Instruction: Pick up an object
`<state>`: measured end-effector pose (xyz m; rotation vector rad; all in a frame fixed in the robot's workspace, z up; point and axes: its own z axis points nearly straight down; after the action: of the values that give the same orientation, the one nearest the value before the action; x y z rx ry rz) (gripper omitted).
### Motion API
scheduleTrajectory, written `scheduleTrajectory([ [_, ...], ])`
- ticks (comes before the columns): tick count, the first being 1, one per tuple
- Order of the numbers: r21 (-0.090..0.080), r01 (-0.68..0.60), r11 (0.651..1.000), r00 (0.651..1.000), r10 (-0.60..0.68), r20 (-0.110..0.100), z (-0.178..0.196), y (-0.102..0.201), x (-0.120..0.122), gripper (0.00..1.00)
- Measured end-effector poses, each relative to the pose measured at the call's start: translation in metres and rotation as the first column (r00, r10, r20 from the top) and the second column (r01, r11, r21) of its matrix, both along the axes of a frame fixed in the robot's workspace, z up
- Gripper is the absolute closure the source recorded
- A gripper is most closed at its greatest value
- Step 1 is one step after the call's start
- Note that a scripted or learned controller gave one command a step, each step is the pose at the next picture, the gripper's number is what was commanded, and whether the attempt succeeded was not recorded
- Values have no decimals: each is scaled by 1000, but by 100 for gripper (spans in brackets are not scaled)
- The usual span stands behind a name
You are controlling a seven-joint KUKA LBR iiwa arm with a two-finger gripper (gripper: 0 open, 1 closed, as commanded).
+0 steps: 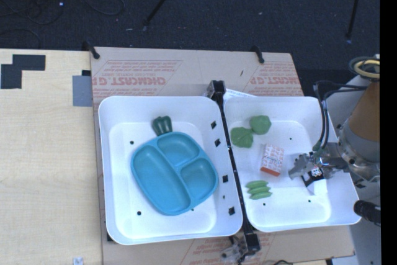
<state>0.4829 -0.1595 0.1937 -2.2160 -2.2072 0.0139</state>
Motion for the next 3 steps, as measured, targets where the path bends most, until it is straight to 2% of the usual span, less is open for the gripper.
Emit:
scheduleTrajectory([
  [1,-2,-3,1000,1000,3,12,6,0,3,0],
  [2,0,-4,1000,1000,4,8,-56,-4,1,0],
  [3,-8,-3,1000,1000,3,30,-87,-6,6,0],
])
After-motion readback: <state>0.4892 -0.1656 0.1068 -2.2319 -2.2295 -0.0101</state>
